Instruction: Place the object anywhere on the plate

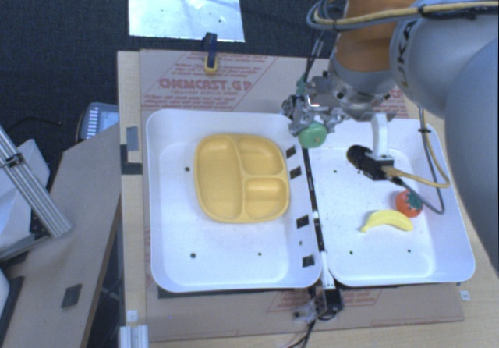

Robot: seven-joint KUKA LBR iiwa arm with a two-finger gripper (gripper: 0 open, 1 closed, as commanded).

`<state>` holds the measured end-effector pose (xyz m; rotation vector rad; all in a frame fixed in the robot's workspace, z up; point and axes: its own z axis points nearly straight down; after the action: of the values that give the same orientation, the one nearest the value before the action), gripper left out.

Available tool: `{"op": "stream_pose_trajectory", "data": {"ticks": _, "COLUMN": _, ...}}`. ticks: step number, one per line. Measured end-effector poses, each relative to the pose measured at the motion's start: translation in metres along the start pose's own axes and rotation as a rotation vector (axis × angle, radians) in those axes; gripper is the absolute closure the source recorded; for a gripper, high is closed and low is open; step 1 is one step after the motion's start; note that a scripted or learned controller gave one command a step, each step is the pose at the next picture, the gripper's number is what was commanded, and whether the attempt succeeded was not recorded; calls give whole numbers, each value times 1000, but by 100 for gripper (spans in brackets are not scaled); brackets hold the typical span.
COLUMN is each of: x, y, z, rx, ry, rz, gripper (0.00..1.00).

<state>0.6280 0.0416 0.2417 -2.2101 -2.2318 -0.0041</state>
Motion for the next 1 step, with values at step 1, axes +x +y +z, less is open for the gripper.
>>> {"op": "stream_pose_trajectory", "data": {"ticks": 1, "x": 58, "y": -11, "z": 2, "rx": 1, "ry": 0, "rz": -1, "gripper": 100}}
